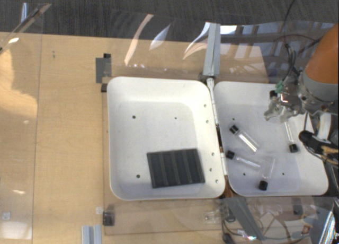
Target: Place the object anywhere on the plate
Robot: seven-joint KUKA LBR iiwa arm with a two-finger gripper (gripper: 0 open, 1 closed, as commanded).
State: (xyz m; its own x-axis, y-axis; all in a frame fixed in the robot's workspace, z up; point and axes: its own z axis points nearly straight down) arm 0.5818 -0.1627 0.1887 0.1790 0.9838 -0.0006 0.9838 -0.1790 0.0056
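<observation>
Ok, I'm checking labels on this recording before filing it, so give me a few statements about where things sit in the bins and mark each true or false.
1. The dark ribbed plate lies in the left bin. True.
2. The clear vials with black caps lie on the plate. False: they lie in the right bin.
3. The gripper is over the right bin. True.
4. The plate sits at the left bin's far edge. False: it sits at the near edge.
5. The two bins stand side by side. True.
</observation>
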